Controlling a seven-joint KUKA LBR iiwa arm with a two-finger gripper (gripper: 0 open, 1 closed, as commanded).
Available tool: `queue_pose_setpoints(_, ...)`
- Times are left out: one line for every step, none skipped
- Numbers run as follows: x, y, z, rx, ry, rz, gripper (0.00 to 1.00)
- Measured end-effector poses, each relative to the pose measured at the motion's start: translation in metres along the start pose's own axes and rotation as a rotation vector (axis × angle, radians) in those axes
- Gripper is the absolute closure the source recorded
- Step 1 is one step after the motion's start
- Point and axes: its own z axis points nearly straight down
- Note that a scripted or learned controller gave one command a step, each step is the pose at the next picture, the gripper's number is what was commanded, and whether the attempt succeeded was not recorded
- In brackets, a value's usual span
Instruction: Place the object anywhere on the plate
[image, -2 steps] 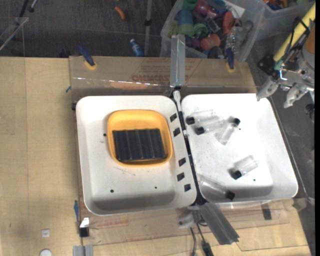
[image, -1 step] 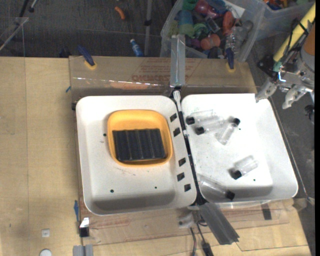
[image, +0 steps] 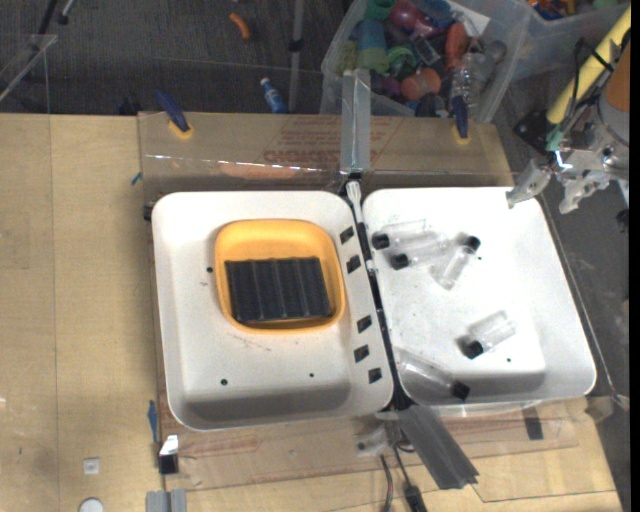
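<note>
Here the gripper (image: 558, 180) is at the upper right of the camera view, above the far right corner of the right bin (image: 530, 370), just outside its rim. Its two light metal fingers (image: 527, 187) stand apart from each other with nothing between them, so the gripper is open and holds nothing. Behind it the arm (image: 615, 85) goes up toward the right edge of the view. Inside the right bin lie several small clear bottles with black caps. Two of them (image: 405, 243) are close together near the far left side of this bin, and another one (image: 455, 258) lies tilted just beside them, with its cap toward the right. One more clear bottle (image: 485, 335) lies alone near the middle of the bin, well apart from the group, and a further one (image: 432, 379) seems to lie at the near rim, although the plastic is so transparent that I cannot see its outline well. The left bin (image: 190, 380) touches the right bin along a middle divider (image: 365, 300) with black clips. In the left bin rests the orange plate (image: 280, 240), and on it lies a black ribbed tray (image: 278, 290), flat and toward the near side of the plate. The bins stand on a wooden bench (image: 70, 300).
</note>
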Motion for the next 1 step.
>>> queue_pose_setpoints(-0.0005,-0.0005,0.0016,0.0,0.002,0.017,0.0)
